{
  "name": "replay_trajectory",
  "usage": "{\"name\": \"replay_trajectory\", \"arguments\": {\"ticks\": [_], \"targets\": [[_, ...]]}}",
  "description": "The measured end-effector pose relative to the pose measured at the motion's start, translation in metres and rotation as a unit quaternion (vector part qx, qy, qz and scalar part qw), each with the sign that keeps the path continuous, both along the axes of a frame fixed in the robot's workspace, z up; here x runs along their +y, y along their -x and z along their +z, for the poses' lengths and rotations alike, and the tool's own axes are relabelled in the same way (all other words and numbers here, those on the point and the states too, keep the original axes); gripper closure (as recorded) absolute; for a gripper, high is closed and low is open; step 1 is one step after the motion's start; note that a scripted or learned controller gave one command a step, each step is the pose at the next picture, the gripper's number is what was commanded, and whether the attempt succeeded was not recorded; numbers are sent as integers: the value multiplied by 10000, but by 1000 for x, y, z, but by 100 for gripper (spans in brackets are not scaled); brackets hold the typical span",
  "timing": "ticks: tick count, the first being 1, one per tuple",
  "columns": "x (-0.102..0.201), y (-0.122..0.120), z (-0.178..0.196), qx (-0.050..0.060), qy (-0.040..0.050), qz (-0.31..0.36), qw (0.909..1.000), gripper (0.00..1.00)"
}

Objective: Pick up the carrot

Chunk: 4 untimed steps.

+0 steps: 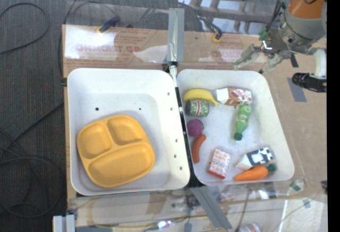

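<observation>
Camera view: orange, green-topped carrot (252, 173)

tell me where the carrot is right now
The carrot lies in the right bin at its near right corner, just below the black-and-white carton and right of the pink box.

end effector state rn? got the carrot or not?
End effector: open, holding nothing, above the right bin's far rim. Carrot lies in that bin's near right corner, untouched.
</observation>
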<state>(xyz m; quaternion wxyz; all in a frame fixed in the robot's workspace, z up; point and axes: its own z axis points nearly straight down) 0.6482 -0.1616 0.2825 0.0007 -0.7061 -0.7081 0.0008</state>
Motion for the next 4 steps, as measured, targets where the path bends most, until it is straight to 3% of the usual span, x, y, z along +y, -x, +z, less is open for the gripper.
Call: {"name": "replay_trajectory", "arguments": {"ticks": [1, 2, 3, 4], "targets": [[-53, 17, -185, -39, -13, 1064, 9943, 0], [-22, 155, -177, 0, -14, 1877, 9822, 0], [-50, 156, -192, -87, -47, 2954, 9553, 0], [-48, 152, -191, -142, -15, 3921, 9198, 0]]}}
